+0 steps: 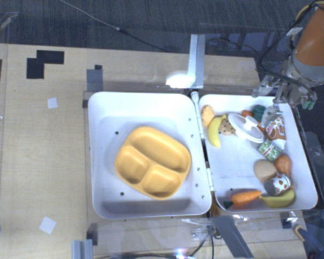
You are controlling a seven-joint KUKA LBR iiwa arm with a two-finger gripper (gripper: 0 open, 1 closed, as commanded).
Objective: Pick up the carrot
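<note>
Approach step: gripper, finger state can't tell, hangs at right white bin's far edge. Next: travel to orange plastic carrot at near edge.

We note two white bins on the desk. The left bin holds a yellow divided tray. In the right bin, the carrot lies at the near wall — just beside a banana. The gripper hangs over the far right corner, well apart from the carrot.
</note>
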